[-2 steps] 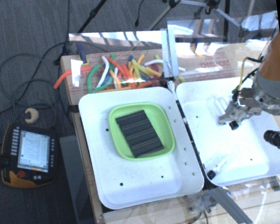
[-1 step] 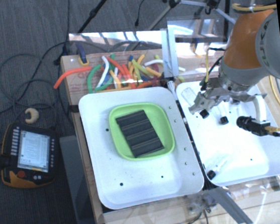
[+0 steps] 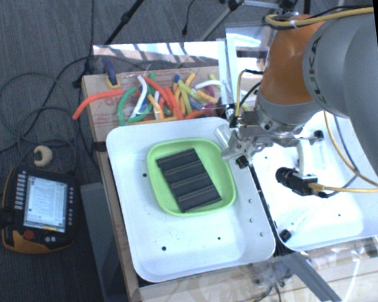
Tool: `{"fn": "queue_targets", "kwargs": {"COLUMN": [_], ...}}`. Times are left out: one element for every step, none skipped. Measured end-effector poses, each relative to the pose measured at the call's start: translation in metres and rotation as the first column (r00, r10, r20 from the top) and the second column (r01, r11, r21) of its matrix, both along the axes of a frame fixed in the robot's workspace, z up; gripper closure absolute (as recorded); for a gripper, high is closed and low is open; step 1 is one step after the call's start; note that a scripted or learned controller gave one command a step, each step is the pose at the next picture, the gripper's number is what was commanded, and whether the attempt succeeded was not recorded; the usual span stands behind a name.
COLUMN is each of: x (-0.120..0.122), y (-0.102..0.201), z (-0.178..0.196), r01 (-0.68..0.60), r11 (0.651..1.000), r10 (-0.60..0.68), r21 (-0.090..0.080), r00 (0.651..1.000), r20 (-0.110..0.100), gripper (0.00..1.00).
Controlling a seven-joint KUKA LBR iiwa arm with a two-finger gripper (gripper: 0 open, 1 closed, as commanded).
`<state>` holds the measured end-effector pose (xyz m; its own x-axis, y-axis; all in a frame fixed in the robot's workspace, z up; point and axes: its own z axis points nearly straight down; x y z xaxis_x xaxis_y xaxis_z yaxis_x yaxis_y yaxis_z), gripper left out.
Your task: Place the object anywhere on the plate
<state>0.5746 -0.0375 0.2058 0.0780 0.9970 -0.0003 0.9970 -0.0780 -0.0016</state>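
Observation:
A dark grey ridged block (image 3: 188, 178) lies on the green plate (image 3: 159, 193), which sits in the left white bin (image 3: 187, 249). The block covers most of the plate's middle and runs from its far side to its near side. My gripper (image 3: 238, 149) hangs over the divide between the two bins, just right of the plate's far right corner. It is apart from the block, and nothing shows between its fingers.
The right bin (image 3: 341, 220) lies under the arm, with a black cable fitting (image 3: 295, 180) and a yellow cable (image 3: 347, 189) over it. Coloured tubes (image 3: 162, 95) are heaped behind the bins. A teach pendant (image 3: 38, 206) lies on the floor at left.

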Motion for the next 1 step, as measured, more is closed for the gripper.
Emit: {"fn": "queue_targets", "kwargs": {"x": [0.0000], "y": [-0.0001], "z": [0.0000], "r01": [0.000], "r11": [1.000], "r10": [0.000], "r21": [0.000], "r00": [1.000], "r20": [0.000], "gripper": [0.00]}}
